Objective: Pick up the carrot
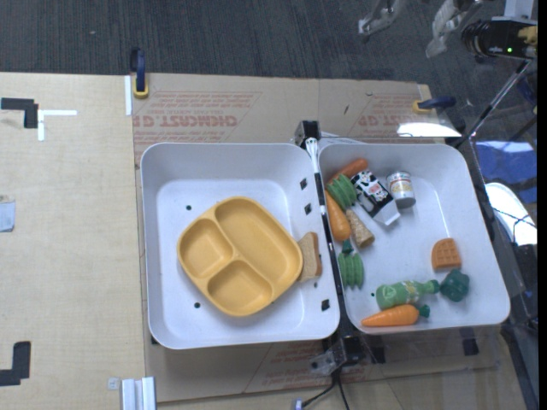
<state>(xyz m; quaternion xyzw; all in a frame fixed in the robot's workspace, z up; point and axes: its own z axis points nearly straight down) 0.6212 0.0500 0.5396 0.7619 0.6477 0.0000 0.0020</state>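
Reaching down from above the bench's far edge, spread fingers (408, 14) should straddle the tapered orange plastic carrot (391, 317) crosswise.

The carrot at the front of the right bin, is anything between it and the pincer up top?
Nothing visible lies on the carrot; it is bare from above. The pincer hangs beyond the bin's far edge. A green bottle sits close behind the carrot, so a descent there is tight.
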